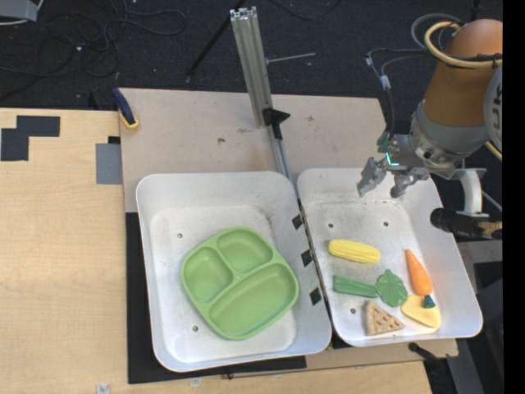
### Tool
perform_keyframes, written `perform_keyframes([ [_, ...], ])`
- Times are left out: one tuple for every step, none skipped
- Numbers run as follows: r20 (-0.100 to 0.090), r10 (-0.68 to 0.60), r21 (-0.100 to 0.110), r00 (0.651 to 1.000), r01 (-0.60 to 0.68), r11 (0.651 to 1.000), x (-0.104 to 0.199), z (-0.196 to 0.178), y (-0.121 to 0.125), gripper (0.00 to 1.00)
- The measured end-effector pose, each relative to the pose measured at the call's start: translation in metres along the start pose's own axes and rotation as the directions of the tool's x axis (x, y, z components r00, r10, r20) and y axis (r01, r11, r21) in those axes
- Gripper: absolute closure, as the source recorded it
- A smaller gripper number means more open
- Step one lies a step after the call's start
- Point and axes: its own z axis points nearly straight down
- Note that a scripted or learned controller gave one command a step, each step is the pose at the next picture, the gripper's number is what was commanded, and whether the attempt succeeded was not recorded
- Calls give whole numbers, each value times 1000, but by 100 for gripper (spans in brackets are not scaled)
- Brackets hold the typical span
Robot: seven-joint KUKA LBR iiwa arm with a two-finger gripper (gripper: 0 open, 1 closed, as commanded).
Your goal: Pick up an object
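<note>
Nothing picked yet: the gripper (pixel 387 180) hangs spread and empty above the right bin (pixel 459 318), toy corn (pixel 354 251) untouched

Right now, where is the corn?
The corn lies in the right bin, near its middle, just above the broccoli and left of the carrot.

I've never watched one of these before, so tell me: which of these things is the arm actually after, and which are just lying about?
For the job:
end effector
corn cob
carrot
broccoli
pizza slice
cheese wedge

Just lying about:
green divided plate
metal post
</note>
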Motion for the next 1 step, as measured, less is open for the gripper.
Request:
perform_keyframes([
  [0,0,-3,1000,0,1000,0,-1,1,0],
])
